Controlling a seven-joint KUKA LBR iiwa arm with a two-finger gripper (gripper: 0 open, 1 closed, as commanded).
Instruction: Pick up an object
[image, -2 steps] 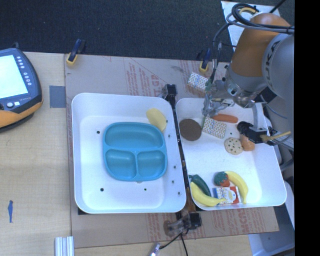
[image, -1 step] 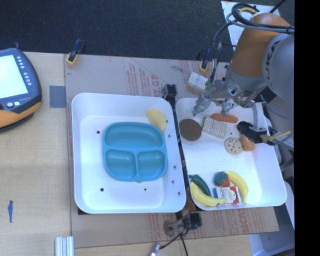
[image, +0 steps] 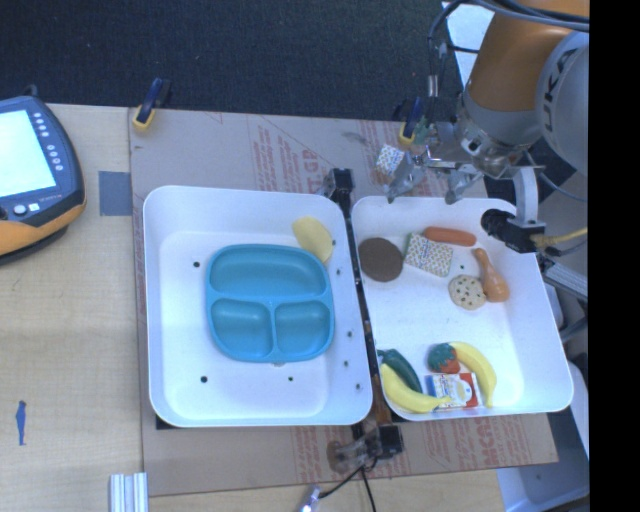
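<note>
Camera view shows the gripper (image: 432, 180) hanging above the far rim of the right bin (image: 520, 330), below the grey arm with its orange band (image: 510, 60). Its two metal fingers (image: 402, 180) stand apart and point down, with nothing between them, so the gripper is released and carries no object. A small patterned cube (image: 390, 158) lies on the cardboard just beside the left finger, outside the bin.

Inside the right bin, near the far edge, a red sausage (image: 449, 237) lies close to a speckled block (image: 429, 255). A brown round disc (image: 380, 259) rests just beside this block, toward the middle wall. A chicken drumstick (image: 490, 277) and a round cookie (image: 466, 292) touch each other nearer to the right side. In the near part of the bin there is a group: a yellow banana (image: 408, 393), a dark green vegetable (image: 405, 367), a second banana (image: 478, 368), a green and red piece (image: 444, 358) and a small printed box (image: 455, 390), all lying close together.

The left bin (image: 175, 300) holds a blue divided plate (image: 270, 303) in its middle, and a yellow lemon-like object (image: 313, 238) rests at the far corner of this plate, near the wall between the bins.

On the surface (image: 70, 330) at the far left lies a control tablet (image: 35, 165) with an orange and grey frame.
</note>
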